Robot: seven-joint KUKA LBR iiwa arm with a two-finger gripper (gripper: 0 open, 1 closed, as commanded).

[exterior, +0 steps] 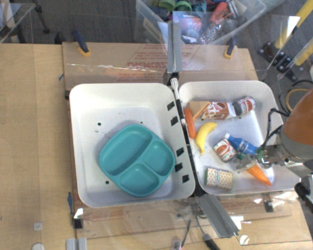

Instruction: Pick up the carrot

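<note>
The carrot (261, 174), a short orange cone, lies near the front right corner of the right bin (266, 95), pointing toward the right wall. My gripper (249, 162) reaches in from the right and sits low at the carrot's thick left end, touching or nearly touching it. The grey arm with its orange band (304, 125) hangs over the bin's right rim.
Also in the right bin are a banana (204, 134), a lying bottle (227, 109), a small can (224, 150), a blue item (242, 145), a patterned cup (219, 178) and a thin orange-red stick (189, 123) by the divider. A teal divided plate (137, 160) lies in the left bin (88, 139).
</note>
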